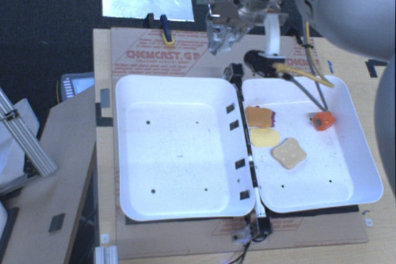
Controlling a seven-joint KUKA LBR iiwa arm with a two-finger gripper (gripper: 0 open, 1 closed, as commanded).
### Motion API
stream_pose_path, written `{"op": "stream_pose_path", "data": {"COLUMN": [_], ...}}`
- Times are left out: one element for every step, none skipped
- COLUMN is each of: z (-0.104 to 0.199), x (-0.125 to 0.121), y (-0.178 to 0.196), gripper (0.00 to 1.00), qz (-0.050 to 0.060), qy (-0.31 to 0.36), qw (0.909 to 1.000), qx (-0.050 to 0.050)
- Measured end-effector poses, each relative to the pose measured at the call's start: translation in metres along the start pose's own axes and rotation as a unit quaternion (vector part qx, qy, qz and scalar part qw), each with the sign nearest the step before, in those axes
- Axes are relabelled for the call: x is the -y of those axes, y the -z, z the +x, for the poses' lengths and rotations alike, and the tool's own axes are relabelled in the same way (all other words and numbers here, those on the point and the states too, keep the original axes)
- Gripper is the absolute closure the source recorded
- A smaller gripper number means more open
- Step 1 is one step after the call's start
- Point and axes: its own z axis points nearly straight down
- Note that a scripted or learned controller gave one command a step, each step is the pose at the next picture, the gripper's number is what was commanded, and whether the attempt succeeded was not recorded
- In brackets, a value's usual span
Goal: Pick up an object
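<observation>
Claw hangs over the cardboard-covered surface just behind the two white bins, nothing between its fingers; can't tell how wide they stand. Right-hand white bin holds four items: an orange slab with a purple edge, a flat yellow disc touching it, a tan toast-shaped piece close by, and a small red-orange pepper-like toy apart toward the right wall. Left-hand white bin sits beside it.

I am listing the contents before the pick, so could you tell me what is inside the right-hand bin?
The right bin holds an orange block, a yellow disc, a tan toast-shaped piece and a small red-orange item. The block slightly overlaps the disc, hiding its top edge.
</observation>
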Motion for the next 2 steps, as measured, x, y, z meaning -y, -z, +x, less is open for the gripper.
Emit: {"op": "stream_pose_path", "data": {"z": [0.057, 0.058], "x": [0.063, 0.160], "y": [-0.024, -0.023], "gripper": [1.00, 1.00], "qz": [-0.005, -0.006], "qy": [0.008, 0.007], "qw": [0.9999, 0.9999], "qx": [-0.004, -0.004]}}
